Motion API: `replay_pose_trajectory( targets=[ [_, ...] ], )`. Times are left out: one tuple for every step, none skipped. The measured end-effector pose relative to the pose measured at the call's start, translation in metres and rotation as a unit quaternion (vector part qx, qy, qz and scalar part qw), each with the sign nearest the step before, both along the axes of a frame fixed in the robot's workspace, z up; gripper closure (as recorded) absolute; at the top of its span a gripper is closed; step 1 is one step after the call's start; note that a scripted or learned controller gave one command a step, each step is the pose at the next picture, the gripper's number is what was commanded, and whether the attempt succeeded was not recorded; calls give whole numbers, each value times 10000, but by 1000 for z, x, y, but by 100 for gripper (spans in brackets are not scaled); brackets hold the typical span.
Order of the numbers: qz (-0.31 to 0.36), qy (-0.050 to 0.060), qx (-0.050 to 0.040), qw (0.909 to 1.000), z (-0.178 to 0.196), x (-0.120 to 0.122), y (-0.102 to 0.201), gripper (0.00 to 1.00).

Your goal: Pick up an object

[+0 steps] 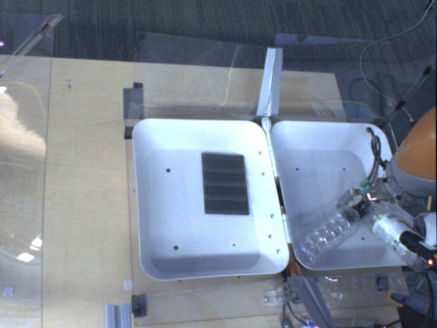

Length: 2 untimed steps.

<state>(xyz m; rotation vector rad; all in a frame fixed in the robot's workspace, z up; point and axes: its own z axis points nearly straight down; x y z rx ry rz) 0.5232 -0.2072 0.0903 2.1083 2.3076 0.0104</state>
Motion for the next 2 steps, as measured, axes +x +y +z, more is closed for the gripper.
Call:
replay_pose_trajectory(
  targets=[
    [6, -52, -12, 10000, 13, 4, 0, 100],
    [-629, 41, 29, 9980, 98, 18, 55, 100]
  ],
)
